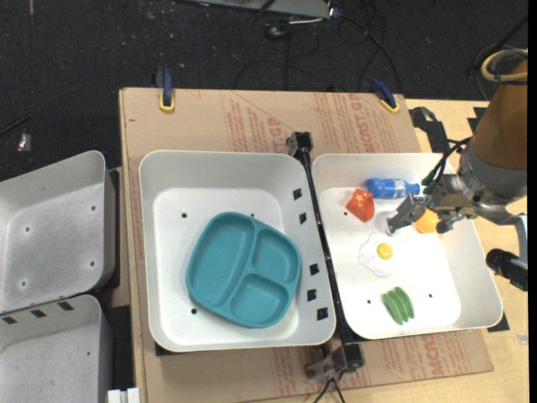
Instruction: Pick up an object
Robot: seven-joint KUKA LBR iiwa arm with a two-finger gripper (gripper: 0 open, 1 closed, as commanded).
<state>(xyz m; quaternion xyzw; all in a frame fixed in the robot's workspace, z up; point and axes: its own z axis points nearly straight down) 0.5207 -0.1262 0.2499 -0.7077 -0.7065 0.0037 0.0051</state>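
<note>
Two bins [226, 170], one blue tray [243, 269]

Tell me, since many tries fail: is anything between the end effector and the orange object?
Nothing visible. The end effector hangs right at the orange object in the right bin. The red piece and blue bottle lie off to the side.

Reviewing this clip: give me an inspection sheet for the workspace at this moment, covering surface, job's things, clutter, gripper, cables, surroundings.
Surface: cardboard-covered bench bearing left bin and right bin.
Job's things: in the right bin, blue bottle, red block, fried egg toy, green pod, orange object at the gripper.
Clutter: teal divided plate in the left bin.
Gripper: gripper low over the right bin's upper part; grasp cannot be told.
Cables: black cables on the floor behind the bench.
Surroundings: dark floor, spare white bins at left.
</note>
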